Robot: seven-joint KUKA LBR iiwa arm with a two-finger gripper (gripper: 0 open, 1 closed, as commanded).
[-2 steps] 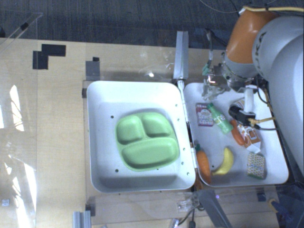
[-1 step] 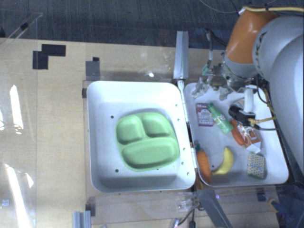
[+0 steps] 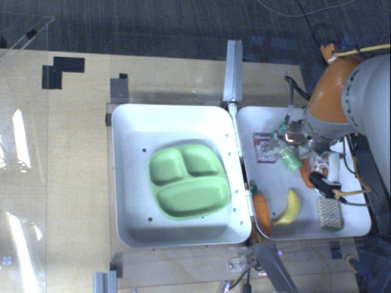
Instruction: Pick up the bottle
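Observation:
The bottle (image 3: 289,159) is small and pale green. It lies in the right bin (image 3: 360,227), in the bin's upper middle, tilted. My gripper (image 3: 293,139) hangs right over the bottle's upper end, reaching in from the right under the grey arm with the orange band (image 3: 327,96). The gripper's body hides the top of the bottle, and I cannot make out whether the bottle sits between the jaws.
Left of the bottle lies a small printed packet (image 3: 263,146). A carrot (image 3: 261,211), a banana (image 3: 289,207) and a patterned sponge (image 3: 330,213) line the right bin's front. An orange and white clutter (image 3: 317,166) sits under the wrist. The left bin (image 3: 128,224) holds a green divided plate (image 3: 188,180).

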